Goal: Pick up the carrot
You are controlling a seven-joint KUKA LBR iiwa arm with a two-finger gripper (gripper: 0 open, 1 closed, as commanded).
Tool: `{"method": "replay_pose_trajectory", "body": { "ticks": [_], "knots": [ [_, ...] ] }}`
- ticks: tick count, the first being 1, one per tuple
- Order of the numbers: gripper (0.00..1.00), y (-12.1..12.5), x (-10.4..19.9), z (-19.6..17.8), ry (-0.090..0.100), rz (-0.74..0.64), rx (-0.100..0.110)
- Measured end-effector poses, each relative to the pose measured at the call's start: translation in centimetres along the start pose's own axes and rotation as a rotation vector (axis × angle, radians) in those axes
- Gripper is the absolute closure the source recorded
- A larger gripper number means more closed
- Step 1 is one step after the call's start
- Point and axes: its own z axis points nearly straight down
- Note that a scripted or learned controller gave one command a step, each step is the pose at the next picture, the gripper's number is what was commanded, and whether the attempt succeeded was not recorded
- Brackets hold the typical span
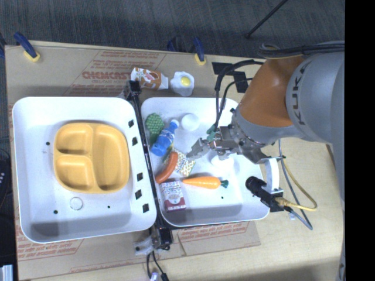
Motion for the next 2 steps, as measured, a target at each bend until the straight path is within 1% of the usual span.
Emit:
{"method": "replay_pose_trajectory", "body": {
  "ticks": [1,2],
  "knots": [
    [0.00,-3.10,-1.00,10.19,-0.002,0.025,-0.018],
    [1.00,-3.14,-1.04,9.28,-0.003,0.021,-0.015]
  ]
}}
